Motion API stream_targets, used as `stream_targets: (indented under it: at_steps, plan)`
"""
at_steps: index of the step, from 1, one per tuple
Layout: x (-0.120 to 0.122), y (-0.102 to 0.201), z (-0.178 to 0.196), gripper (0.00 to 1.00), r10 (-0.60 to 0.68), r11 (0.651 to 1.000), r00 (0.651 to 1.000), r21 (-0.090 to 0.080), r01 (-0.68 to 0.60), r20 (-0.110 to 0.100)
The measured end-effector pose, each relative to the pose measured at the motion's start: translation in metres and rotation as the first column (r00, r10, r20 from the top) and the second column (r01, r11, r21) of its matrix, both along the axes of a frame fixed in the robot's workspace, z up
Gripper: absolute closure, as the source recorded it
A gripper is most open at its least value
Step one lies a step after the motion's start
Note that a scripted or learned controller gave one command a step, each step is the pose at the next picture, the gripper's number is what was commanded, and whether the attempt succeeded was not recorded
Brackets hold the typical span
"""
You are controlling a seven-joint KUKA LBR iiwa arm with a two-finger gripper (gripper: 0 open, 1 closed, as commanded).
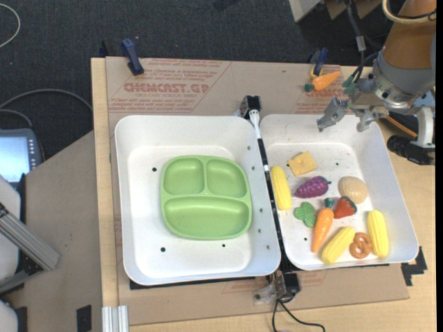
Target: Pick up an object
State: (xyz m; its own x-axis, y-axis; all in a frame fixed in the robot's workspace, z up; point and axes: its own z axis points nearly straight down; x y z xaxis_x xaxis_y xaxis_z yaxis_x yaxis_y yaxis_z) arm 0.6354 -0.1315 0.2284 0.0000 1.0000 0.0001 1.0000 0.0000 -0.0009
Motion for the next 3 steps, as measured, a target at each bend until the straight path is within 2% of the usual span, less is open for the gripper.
stream_targets:
  at_steps: [1, 2, 3]
  plan:
    - [-0.015, -0.004, -0.049, 0.00, -0.001, 1.000, 1.000, 0.001, 0.001, -0.006]
    - [-0.063, 0.012, -0.149, 0.00, -0.001, 1.000, 1.000, 0.003, 0.001, -0.007]
    - [-0.058, 0.010, -0.132, 1.00, -0.002, 1.000, 1.000, -0.002, 0.002, 0.007]
